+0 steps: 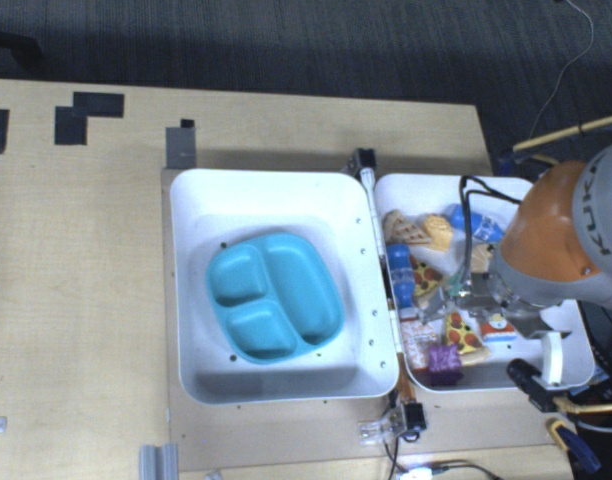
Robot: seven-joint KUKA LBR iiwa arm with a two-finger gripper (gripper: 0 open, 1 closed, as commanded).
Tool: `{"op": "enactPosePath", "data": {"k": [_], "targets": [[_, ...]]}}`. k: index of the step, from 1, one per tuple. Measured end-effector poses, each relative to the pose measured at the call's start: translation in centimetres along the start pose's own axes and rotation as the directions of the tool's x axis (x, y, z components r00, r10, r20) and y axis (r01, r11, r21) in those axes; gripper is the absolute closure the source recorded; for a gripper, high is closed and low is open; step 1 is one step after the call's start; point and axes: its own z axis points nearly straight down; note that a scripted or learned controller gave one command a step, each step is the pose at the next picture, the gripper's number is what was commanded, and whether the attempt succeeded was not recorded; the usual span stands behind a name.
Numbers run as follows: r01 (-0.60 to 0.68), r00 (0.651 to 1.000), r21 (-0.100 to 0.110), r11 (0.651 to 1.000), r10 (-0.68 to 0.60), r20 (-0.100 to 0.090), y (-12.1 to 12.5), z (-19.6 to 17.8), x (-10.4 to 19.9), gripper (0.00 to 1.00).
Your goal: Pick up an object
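Hand (pixel 448 303) low over jumbled, perhaps plastic, toys (pixel 426 268)

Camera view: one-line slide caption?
Arm's gripper low over toy-filled right bin; blue divided plate in left bin.

Illumination is even and moderately bright, from overhead. The left bin (pixel 186 268) shows soft shading along its inner walls (no hard shadows). The blue tray (pixel 274 296) carries mild sheen. Overall focus is slightly soft; small items appear grainy.
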Motion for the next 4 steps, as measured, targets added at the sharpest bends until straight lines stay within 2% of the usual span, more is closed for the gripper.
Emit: {"op": "enactPosePath", "data": {"k": [1,2,3,4], "targets": [[0.003,1.000,-0.003,1.000,-0.003,0.000,0.1,-1.1,0.1,1.00],[0.002,1.000,-0.003,1.000,-0.002,0.000,0.1,-1.0,0.1,0.00],[0.000,1.000,-0.005,1.000,0.000,-0.004,0.2,3.2,0.5,0.00],[0.001,1.000,-0.019,1.000,-0.001,0.001,0.6,1.9,0.5,1.00]]}}
